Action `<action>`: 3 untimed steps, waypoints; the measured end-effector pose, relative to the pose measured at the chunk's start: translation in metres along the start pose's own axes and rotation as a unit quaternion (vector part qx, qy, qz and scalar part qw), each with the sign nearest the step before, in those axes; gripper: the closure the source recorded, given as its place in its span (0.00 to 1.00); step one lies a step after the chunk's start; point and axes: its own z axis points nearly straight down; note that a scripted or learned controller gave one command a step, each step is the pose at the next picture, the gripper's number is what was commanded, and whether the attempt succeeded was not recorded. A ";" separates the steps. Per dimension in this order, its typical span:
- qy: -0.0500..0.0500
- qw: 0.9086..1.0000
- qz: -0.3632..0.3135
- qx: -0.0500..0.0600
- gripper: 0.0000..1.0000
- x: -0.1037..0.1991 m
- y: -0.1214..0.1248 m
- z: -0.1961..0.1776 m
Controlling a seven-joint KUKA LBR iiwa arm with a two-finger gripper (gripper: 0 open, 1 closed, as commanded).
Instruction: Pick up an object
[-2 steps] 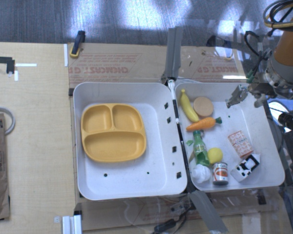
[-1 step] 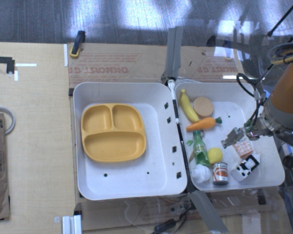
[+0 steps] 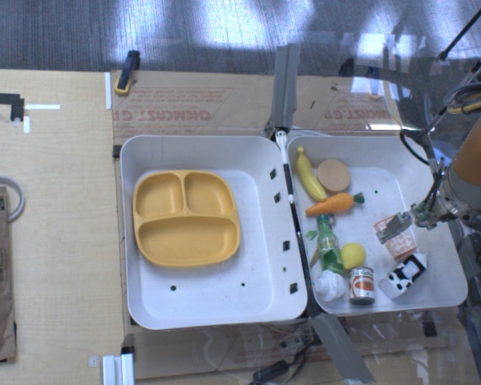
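Reaching in from the right, the gripper point(image 3: 413, 216) hangs over the right bin point(image 3: 385, 155), touching or just above a small red-and-white packet point(image 3: 394, 234); whether its fingers are spread or pinching cannot be told. Beside the packet lie a black-and-white carton point(image 3: 404, 275), a labelled can point(image 3: 361, 285), a lemon point(image 3: 353, 255), a green bottle point(image 3: 328, 243), a carrot point(image 3: 333, 204), a banana point(image 3: 309, 175) and a tan disc point(image 3: 333, 175). The left bin point(image 3: 200, 303) holds a yellow divided plate point(image 3: 186, 217). Cardboard point(image 3: 184, 103) behind reads "CHEMCAST".
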 end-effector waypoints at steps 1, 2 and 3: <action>0.004 1.000 -0.003 0.001 0.00 -0.017 -0.017 0.049; -0.001 0.992 -0.124 -0.001 0.00 -0.016 0.032 0.047; -0.002 0.992 -0.123 -0.002 1.00 -0.017 0.033 0.037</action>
